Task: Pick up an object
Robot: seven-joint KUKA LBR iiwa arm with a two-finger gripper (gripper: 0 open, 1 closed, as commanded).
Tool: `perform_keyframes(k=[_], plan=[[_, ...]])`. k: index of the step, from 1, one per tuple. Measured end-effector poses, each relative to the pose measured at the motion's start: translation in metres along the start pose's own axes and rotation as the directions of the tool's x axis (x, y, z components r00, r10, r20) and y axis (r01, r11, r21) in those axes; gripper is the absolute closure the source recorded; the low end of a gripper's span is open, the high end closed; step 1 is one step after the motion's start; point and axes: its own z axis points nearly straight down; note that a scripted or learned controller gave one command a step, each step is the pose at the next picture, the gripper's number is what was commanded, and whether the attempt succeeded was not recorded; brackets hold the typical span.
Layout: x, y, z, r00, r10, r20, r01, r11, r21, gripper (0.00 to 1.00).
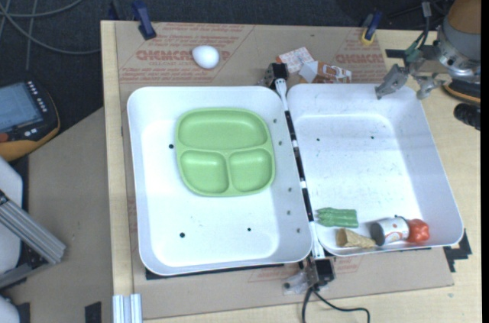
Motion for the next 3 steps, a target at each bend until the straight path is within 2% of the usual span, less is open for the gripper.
perform_keyframes(k=[1, 2, 3], plan=[[0.018, 0.0, 0.08, 1.0, 0.0, -0.003, 0.0, 1.0, 0.007, 0.0], [0.0, -0.013, 0.023, 1.0, 0.002, 0.0, -0.002, 1.0, 0.001, 0.0], [0.03, 0.001, 0.096, 1.0, 0.001, -0.003, -0.001, 1.0, 0.007, 0.0]])
